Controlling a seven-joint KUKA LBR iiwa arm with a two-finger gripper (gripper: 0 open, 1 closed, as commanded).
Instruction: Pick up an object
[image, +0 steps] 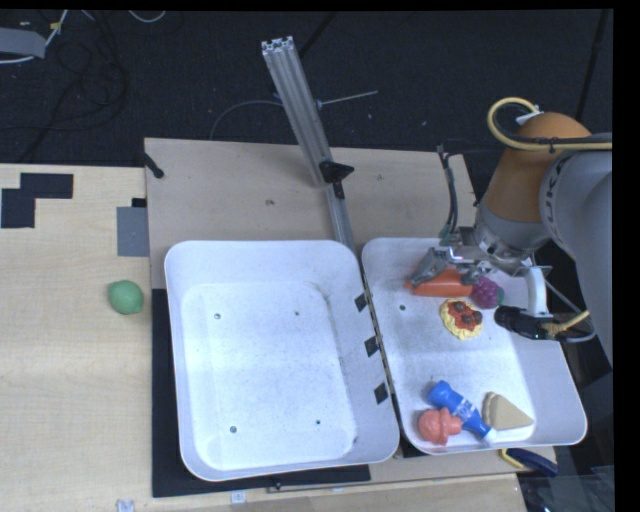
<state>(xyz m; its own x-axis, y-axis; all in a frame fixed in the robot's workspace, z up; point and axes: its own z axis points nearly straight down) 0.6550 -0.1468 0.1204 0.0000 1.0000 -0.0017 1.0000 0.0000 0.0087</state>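
Note:
My gripper (446, 264) hangs low over the far end of the right bin (545, 395), reaching in from the right. Directly under it lies a long orange piece (442, 288), touching or nearly touching it; whether it is held I cannot tell. A small purple object (486, 293) sits just right of the orange piece. A yellow and red object (462, 319) lies a little nearer the front. At the bin's near end are a blue object (457, 402), a pink-red lump (436, 426) against it, and a tan wedge (505, 412).
The left bin (262, 355) stands beside the right one. A green ball (126, 297) rests on the bench left of the bins. A slanted metal rail (305, 122) rises behind the bins.

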